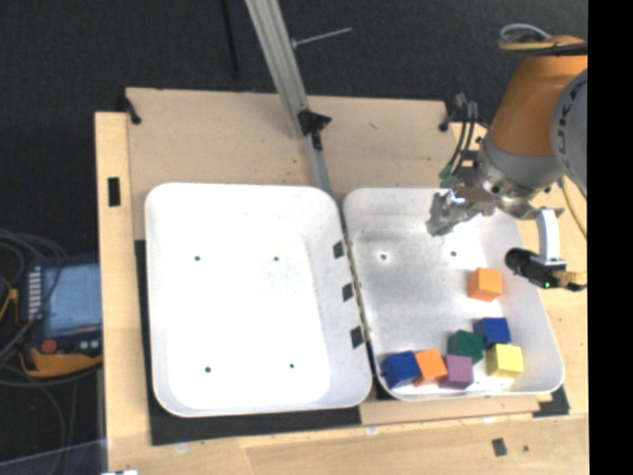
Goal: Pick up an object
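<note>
Fingers: the gripper (447, 212) hangs over the upper part of the right bin (396, 216); whether its fingertips are apart or together cannot be told, and nothing shows between them.
Arm: grey with an orange band (534, 97), reaching in from the right, above and behind the fingers.
Nearest block: an orange cube (485, 283) lies alone, below and just right of the fingers — roughly square, so no clear long axis.
Farther blocks: well below the fingers, along the bin's lower edge — a blue cube (401, 367), an orange block (431, 364), a purple cube (459, 369), a green cube (466, 344), a second blue cube (492, 331), a yellow cube (507, 358), packed close.
Left bin (178, 216): well left of the fingers.
</note>
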`<state>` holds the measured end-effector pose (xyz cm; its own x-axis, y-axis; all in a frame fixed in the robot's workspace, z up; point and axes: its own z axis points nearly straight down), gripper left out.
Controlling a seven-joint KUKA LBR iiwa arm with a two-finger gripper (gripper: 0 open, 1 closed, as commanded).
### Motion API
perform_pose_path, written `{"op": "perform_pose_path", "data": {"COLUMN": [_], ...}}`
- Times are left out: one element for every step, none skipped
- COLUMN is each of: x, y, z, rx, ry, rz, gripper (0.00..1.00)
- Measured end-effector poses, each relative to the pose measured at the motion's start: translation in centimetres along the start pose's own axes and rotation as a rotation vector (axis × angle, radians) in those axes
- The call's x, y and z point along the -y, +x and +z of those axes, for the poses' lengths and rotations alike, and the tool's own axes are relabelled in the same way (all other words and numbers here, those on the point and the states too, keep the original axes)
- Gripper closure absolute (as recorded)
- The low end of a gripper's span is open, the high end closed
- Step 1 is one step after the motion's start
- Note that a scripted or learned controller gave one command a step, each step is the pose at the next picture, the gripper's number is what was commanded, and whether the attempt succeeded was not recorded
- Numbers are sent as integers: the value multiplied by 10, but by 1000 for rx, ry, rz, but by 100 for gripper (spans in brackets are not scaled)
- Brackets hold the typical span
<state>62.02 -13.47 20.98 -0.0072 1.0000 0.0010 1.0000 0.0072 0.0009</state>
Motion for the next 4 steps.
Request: {"op": "perform_pose_path", "data": {"x": [-5, -7, -10, -18], "y": [56, 111, 163, 222], "z": [-16, -9, -24, -28], "rx": [0, 0, -1, -1], "ry": [-3, 1, -2, -1], "rz": [-1, 0, 0, -1], "gripper": [100, 100, 100, 100]}}
